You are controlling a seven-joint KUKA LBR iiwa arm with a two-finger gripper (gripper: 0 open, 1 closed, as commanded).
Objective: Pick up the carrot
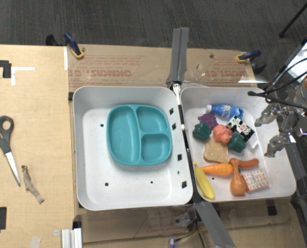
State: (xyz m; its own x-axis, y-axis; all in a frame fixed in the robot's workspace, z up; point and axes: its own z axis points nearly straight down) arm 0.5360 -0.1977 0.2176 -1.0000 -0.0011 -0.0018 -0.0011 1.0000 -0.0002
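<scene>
The gripper [275, 133] hangs at the right rim of the right bin [277, 187], its metal fingers [272, 146] pointing left over the bin's right side. The two fingers stand apart, one farther and one nearer, with a clear gap between them, so the gripper is open. Nothing lies between the fingers, and they touch none of the toys.

The carrot [217, 169] lies on its side on the floor of the right bin, toward the near-left part, with its thick end to the right. It is well to the left of the gripper. A yellow banana [204, 183] lies just to its near left, along the bin's left wall. A slice of bread [216, 152] sits just beyond the carrot. To the carrot's right a sausage [245, 164] lies near its thick end, and an orange bottle-shaped toy [237, 182] lies just nearer, beside a small patterned packet [256, 180].

Farther back in the same bin are a pink toy [222, 134], a purple toy [208, 120], two dark green pieces [201, 132], a blue wrapper [225, 110] and a black-and-white toy [241, 127].

The left bin [91, 187] holds a teal divided plate [139, 134]. Scissors [3, 141] lie on the bench at the far left.
</scene>
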